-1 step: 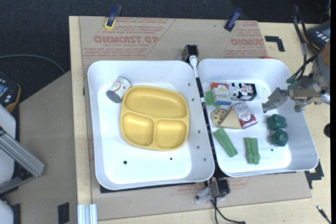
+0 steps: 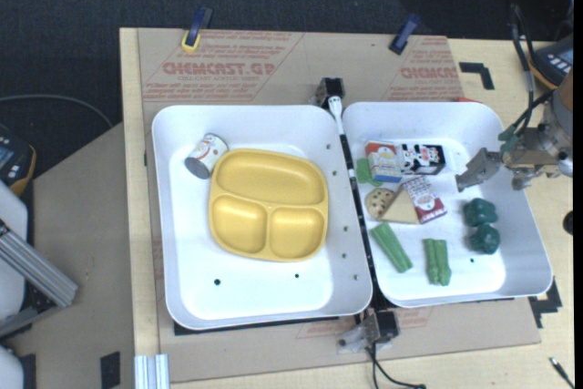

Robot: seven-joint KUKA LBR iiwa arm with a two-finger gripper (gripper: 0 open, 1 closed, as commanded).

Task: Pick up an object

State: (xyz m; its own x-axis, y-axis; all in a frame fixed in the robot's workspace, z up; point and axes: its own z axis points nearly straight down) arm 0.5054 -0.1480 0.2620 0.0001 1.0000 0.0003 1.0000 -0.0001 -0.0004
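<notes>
Green bean pods (image 2: 438, 261) lie near the right bin's (image 2: 524, 273) front edge, beside two dark green broccoli pieces (image 2: 480, 226). Above the bin's right edge the gripper (image 2: 487, 167) hovers; its opening cannot be judged. Left bin (image 2: 178, 223) carries a yellow divided plate (image 2: 268, 203).

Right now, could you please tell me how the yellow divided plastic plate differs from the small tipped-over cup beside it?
The yellow divided plastic plate is far larger than the small tipped-over cup. The plate lies flat with its three compartments facing up; the cup lies on its side, its dark open end toward the bin wall. The plate is plain yellow; the cup is pale with printed markings. Both sit in the left white bin.
</notes>
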